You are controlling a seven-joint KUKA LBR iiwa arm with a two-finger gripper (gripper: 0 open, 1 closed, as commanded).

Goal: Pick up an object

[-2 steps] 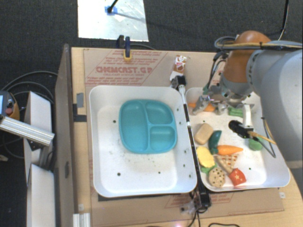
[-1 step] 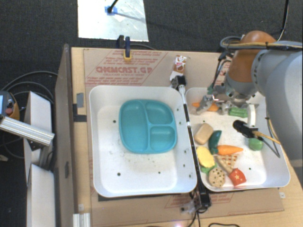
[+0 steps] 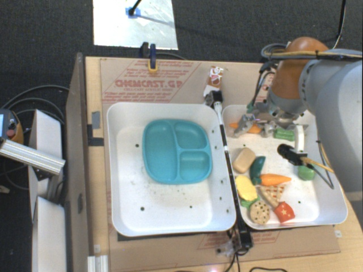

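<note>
My gripper (image 3: 246, 124) is low over the far left corner of the right bin (image 3: 336, 207), coming down from the grey arm with its orange band (image 3: 295, 67). A small orange piece (image 3: 256, 130) lies right under and beside it, and a green piece (image 3: 283, 134) sits just to its right. Nearer the front lie a beige block (image 3: 244, 159), a dark teal piece (image 3: 257, 168), an orange carrot (image 3: 275, 179), a yellow piece (image 3: 246, 188), a waffle slice (image 3: 273, 195), a speckled cookie (image 3: 260, 212) and a red piece (image 3: 285, 211). I see nothing held.
The left bin (image 3: 125, 208) holds a teal divided plate (image 3: 176, 151). A round green piece (image 3: 307, 173) lies at the right bin's right side. A small brown and white figure (image 3: 215, 78) stands on the cardboard behind the bins, and the bins' shared wall (image 3: 226, 152) runs between them.
</note>
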